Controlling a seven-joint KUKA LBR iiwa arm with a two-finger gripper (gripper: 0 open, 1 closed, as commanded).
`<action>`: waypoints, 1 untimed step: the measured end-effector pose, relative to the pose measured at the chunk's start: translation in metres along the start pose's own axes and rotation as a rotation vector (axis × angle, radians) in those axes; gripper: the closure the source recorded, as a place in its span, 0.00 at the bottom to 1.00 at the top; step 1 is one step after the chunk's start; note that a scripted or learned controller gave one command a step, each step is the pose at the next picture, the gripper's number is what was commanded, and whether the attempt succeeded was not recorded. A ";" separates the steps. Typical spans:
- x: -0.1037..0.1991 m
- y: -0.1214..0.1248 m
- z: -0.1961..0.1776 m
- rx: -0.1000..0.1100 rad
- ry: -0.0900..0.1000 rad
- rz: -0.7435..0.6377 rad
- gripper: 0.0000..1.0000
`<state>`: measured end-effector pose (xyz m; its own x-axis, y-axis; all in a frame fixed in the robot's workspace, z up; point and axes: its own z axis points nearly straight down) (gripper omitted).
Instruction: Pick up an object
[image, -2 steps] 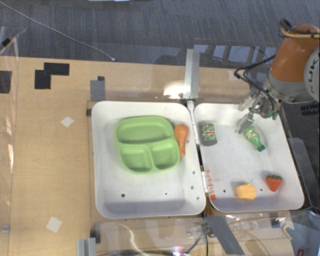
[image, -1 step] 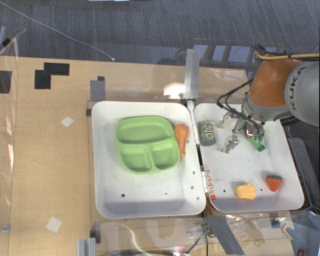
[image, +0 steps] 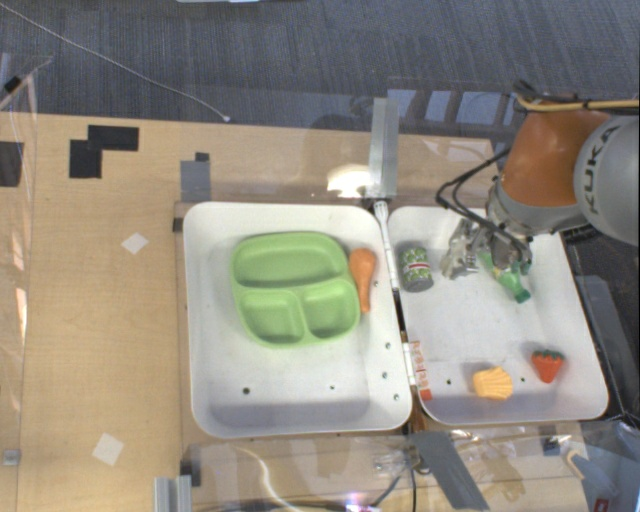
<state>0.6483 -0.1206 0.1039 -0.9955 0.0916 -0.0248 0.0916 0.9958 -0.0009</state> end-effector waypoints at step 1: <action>0.021 0.033 0.013 0.002 0.012 0.504 1.00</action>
<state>0.6304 -0.0854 0.0899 -0.8275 0.5614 -0.0115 0.5613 0.8276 0.0066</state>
